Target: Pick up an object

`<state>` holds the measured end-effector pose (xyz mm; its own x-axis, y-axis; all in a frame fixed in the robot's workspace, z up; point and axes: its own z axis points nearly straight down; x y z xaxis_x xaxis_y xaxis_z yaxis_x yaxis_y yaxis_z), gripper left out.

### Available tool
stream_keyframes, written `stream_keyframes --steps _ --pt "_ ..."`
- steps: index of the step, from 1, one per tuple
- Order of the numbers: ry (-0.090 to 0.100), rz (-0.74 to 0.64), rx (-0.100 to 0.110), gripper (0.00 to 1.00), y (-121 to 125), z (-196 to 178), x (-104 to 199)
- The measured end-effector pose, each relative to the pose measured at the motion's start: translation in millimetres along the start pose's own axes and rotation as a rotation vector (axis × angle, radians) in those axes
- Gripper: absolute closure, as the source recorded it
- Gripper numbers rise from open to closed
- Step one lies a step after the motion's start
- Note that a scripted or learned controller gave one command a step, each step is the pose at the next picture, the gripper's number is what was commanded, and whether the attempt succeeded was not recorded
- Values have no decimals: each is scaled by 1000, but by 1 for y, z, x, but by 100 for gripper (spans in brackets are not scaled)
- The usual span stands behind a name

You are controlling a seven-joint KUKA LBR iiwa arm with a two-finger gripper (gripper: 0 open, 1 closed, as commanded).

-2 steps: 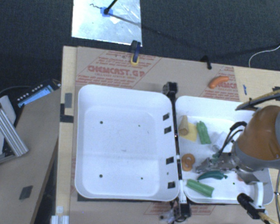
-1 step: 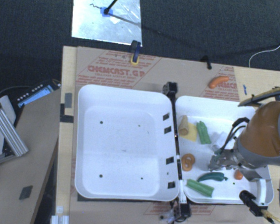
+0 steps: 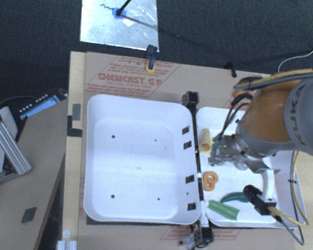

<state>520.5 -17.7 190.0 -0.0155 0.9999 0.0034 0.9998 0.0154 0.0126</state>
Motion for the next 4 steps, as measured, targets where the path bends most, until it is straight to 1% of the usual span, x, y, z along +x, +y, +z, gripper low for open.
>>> stream_keyframes --steps 1,2,3,4 --pt "-1 4 11 100 -8 6 70" --pt "0 5 0 100 10 -131 123" --pt "2 2 6 100 -23 -193 223" --pt "-1 10 8 100 -1 -220 243"
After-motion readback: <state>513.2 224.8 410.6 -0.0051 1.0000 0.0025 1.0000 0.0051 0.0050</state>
